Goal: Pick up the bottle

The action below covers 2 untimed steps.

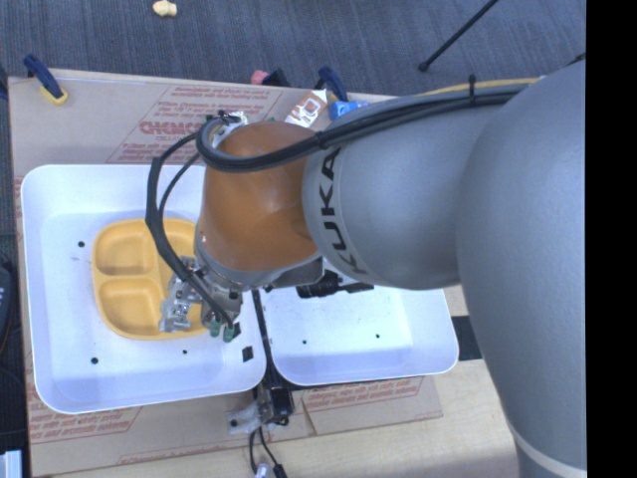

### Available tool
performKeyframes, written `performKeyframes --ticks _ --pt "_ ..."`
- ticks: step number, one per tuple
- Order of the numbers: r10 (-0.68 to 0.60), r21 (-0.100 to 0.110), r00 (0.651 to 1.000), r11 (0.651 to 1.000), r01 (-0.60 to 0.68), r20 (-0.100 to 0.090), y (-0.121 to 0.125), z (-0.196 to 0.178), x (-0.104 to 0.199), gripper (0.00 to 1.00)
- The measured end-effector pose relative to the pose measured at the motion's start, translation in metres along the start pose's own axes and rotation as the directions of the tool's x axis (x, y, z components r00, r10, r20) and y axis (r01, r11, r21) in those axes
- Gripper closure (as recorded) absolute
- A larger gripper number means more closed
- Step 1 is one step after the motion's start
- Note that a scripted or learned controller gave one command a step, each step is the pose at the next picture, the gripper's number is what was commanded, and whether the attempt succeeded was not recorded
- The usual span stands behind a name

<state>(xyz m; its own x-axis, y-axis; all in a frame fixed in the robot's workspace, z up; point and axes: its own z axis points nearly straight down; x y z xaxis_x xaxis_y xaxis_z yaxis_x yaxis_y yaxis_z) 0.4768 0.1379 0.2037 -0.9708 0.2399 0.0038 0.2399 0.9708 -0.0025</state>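
The grey arm (448, 177) reaches in from the right, its orange band (257, 202) hanging over the seam between the two white bins. The end effector (194, 312) sits low over the left bin (50, 267), at the right edge of a yellow divided tray (124, 267) lying in that bin. Whether it is apart or together cannot be told, since the metal parts blur together beneath the wrist. No bottle can be made out; the arm covers much of both bins. The right bin (378, 352) shows a bare strip of floor below the arm. Black cables (169, 182) loop along the wrist. The bins rest on cardboard (119, 108) laid over the table.
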Motion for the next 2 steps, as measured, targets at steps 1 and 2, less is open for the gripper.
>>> performKeyframes --ticks 1,2 --pt "0.094 -0.002 0.996 0.996 -0.094 0.004 -0.011 -0.057 -0.002 1.0" --pt "-0.168 -0.002 0.986 0.986 0.168 0.006 -0.004 -0.094 0.0 1.0"
